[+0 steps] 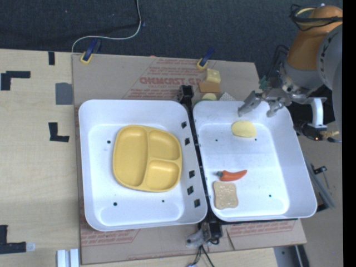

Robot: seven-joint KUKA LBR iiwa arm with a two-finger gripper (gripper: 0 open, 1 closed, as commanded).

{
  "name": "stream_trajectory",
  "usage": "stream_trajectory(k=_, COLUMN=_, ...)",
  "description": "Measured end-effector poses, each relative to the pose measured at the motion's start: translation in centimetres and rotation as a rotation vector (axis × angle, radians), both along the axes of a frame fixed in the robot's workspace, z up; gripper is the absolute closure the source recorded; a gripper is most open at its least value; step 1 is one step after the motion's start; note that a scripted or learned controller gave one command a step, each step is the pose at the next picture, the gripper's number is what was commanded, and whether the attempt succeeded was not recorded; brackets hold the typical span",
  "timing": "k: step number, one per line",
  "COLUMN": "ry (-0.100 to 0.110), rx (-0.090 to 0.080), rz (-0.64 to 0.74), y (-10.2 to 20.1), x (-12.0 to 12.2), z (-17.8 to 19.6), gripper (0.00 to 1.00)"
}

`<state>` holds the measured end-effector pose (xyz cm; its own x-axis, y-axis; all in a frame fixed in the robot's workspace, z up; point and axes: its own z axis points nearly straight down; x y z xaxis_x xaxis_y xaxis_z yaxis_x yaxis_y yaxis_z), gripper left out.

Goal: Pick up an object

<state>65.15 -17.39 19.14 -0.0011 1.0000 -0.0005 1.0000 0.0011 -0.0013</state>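
Three items sit in my right bin (pixel 289 166): a yellow lump (pixel 243 129) at 12 o'clock, long axis 9-to-3; a red pepper (pixel 232 175) pointing toward 3; a bread slice (pixel 225 194) at 6. My end effector (pixel 260 108) hovers spread, grasping nothing.

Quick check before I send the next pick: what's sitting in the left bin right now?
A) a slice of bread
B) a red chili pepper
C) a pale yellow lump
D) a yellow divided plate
D: the yellow divided plate lies alone in the left bin; the pepper, bread slice and pale yellow lump are all in the right bin.
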Motion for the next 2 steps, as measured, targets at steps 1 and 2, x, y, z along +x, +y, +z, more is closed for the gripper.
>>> stream_trajectory(k=1, ry=0.005, rx=0.000, rz=0.002, y=0.2, x=0.3, z=-6.8, gripper=0.00)
stream_trajectory(k=2, ry=-0.003, rx=-0.003, rz=0.001, y=-1.3, x=1.8, z=-10.8, gripper=0.00)
